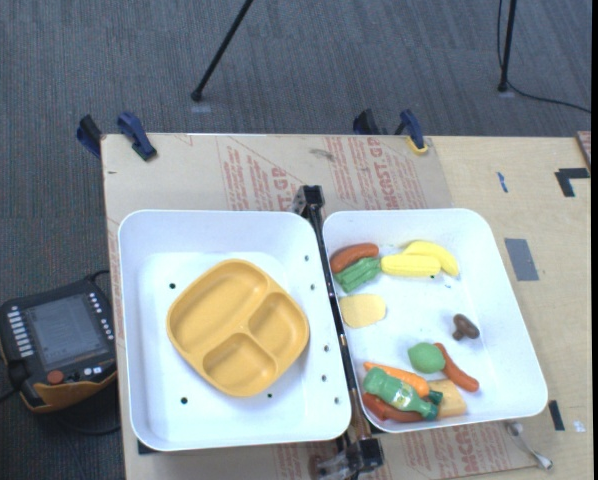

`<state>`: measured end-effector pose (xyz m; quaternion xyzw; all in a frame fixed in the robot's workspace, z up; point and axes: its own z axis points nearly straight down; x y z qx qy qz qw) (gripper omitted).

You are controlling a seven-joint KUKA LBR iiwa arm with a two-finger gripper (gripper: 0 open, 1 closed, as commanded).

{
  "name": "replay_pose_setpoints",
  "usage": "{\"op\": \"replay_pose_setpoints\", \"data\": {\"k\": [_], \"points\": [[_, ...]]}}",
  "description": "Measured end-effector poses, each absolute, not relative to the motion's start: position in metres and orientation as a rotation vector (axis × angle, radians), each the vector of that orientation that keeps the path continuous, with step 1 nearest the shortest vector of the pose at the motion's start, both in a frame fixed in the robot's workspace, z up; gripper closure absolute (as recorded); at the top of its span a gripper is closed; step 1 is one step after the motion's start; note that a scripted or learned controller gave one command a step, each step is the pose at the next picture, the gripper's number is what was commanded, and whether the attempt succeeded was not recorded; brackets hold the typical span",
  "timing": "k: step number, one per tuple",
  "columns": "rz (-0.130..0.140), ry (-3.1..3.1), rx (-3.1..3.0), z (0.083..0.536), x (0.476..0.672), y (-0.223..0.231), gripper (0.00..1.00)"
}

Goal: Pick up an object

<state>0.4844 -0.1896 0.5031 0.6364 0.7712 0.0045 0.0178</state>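
Observation:
The right bin (499,258) holds several toy foods. At its back lie a red sausage (353,256), a green vegetable piece (358,273), a corn cob (410,265) and a yellow banana (437,253). A pale yellow slice (362,311) rests by the left wall. A small brown mushroom (465,327) sits toward the right. Near the front are a green round piece (426,357), a red chilli (457,368), a carrot (399,376) and a green bottle (399,392) on a red piece.
The left bin (144,268) holds a yellow divided plate (237,326). Blue clamps (136,134) grip the bench's back edge. A teach pendant (57,343) lies on the floor at the left. Tripod legs (224,40) stand behind the bench.

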Motion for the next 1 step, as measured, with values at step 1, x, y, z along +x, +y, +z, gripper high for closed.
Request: {"op": "replay_pose_setpoints", "data": {"k": [1], "points": [[0.018,2.397,1.961,0.5136,0.4867,-0.1890,1.00]]}}
